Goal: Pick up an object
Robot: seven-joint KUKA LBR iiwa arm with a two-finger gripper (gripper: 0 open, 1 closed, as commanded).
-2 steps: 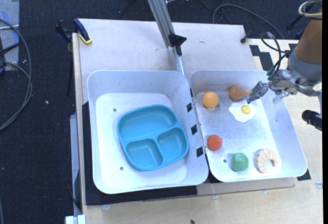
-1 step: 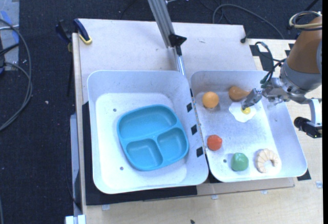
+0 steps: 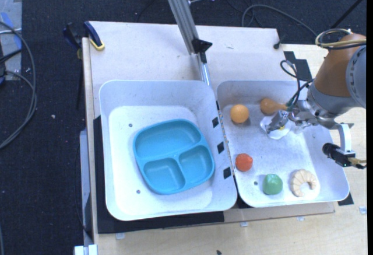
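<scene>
The right bin [image 3: 326, 149] holds several small objects. An orange ball [image 3: 239, 114] lies near its back left, with a brownish-orange piece [image 3: 268, 106] to its right. A red ball [image 3: 243, 161] sits by the left wall. At the front lie a green object [image 3: 271, 184] and a pale ridged shrimp-like piece [image 3: 304, 182]. My gripper [image 3: 277, 125] is low in the bin, just in front of the brownish-orange piece and to the right of the orange ball. The arm's wrist hides what is under it.
The left bin [image 3: 116, 131] carries a blue three-compartment tray [image 3: 173, 156]. A slanted metal rail [image 3: 180, 6] rises from between the bins at the back. The grey and orange arm [image 3: 341, 81] spans the right bin's back right corner.
</scene>
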